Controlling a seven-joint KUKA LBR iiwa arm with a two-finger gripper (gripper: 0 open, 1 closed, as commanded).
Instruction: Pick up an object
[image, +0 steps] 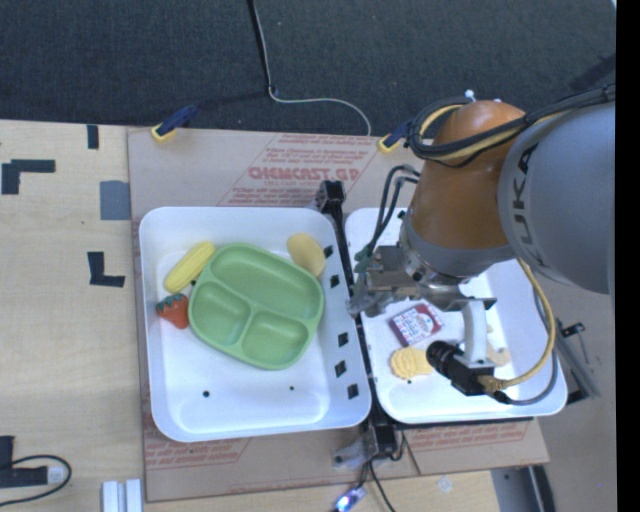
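Note:
My gripper hangs low over the right bin, largely hidden under the grey wrist and the orange band. Just below it lie a small red-and-white packet and a round yellow biscuit-like piece. A pale white-and-yellow item lies to their right, partly behind a black cable fitting. I see nothing held in the gripper.
The left bin holds a green divided plate, a yellow corn cob, a yellow lemon-like piece and a red strawberry. A black divider runs between the bins. The arm covers the right bin's far part.

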